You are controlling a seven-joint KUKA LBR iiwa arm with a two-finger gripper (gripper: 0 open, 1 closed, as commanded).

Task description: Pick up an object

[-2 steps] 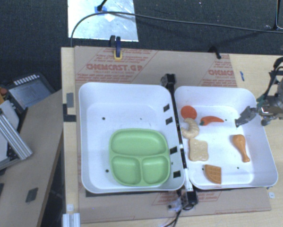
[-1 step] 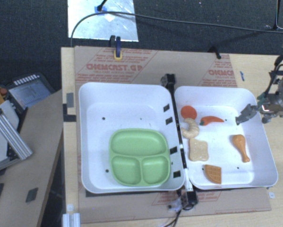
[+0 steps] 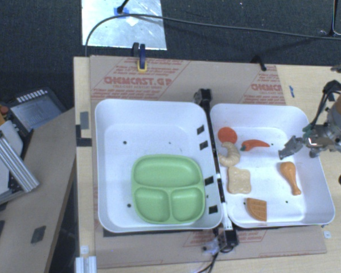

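Arm (image 3: 338,127) is cut off by the frame's R edge, so just the wrist end and gripper (image 3: 292,147) can be seen, hanging over the R side of the right bin (image 3: 272,114); the gripper is dark and blurry vs the white floor, and how wide it's spread can't be told, w/ nothing visibly held. Just below and a bit L of it lies a tan drumstick (image 3: 290,177), not touching it as far as can be judged. Other candidates in the same bin: a red-orange round piece (image 3: 227,134) near the divider, an orange pepper-like piece (image 3: 255,145) w/ a dark tip just beside it, a pale lumpy piece (image 3: 231,155) that's hard to identify, a beige toast-like slab (image 3: 238,180) right below that, and an orange wedge (image 3: 257,209) near the front wall. Left bin (image 3: 119,124) carries a green 3-compartment plate (image 3: 168,187) towards its front. Black clips (image 3: 203,145) run along the seam btwn the bins. Both bins sit on a cardboard sheet (image 3: 176,75) on the counter (image 3: 82,84); red print on it reads approx "CHEMCAST GP" (image 3: 137,80), and similar red print at the R (image 3: 266,87) is partly covered and too faint to read. A yellow clamp (image 3: 141,60) grips the sheet's back edge. Behind it lies a shiny foil-like panel (image 3: 124,13) w/ a black cable (image 3: 227,27) crossing it. At far L a dark device (image 3: 36,111) and an aluminium rail (image 3: 11,158) are partly cropped; their labels are too small to read
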